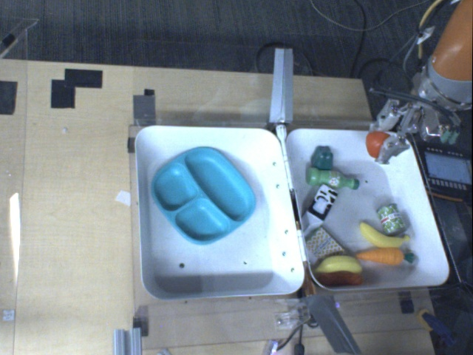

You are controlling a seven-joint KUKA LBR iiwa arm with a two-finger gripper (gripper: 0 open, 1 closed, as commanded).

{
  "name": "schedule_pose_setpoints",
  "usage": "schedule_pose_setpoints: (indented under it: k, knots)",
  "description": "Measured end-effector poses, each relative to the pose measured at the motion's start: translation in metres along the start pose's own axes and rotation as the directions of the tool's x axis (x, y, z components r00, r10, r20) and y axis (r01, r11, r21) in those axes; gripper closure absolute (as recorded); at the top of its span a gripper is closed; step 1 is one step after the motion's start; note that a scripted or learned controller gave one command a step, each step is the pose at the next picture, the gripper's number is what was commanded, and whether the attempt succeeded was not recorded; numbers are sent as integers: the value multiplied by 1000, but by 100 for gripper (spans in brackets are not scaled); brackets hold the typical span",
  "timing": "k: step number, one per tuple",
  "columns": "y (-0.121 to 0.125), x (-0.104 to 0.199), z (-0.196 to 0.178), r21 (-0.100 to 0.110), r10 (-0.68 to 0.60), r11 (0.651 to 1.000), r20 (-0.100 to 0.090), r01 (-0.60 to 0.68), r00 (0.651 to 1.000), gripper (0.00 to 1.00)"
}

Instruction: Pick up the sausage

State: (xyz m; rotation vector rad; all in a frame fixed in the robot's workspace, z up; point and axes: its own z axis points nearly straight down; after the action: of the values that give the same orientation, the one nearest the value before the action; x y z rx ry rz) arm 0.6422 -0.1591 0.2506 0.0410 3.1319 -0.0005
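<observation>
The sausage (375, 143) shows as a short red-orange rounded piece over the back right corner of the right bin (436, 231). My gripper (386, 140) reaches in from the upper right, tilted down to the left. Its pale fingers (400, 140) close around the sausage, one above it and one below it. The sausage's far end is hidden behind the fingers, and it looks lifted off the bin floor.
The right bin also holds a green dumbbell-like toy (330, 176), a black-and-white carton (321, 200), a patterned packet (322, 240), a green can (389, 217), a banana (383, 233), a carrot (383, 257) and a yellow-red fruit (338, 269). The left bin (155, 272) holds a blue divided plate (204, 193).
</observation>
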Motion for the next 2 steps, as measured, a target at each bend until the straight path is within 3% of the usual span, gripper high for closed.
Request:
schedule_pose_setpoints:
  k: [1,2]
  knots:
    - [44,-9,104,-1,-47,999,0,47,999,100]
    - [86,-27,-2,-1,-186,983,4,186,983,100]
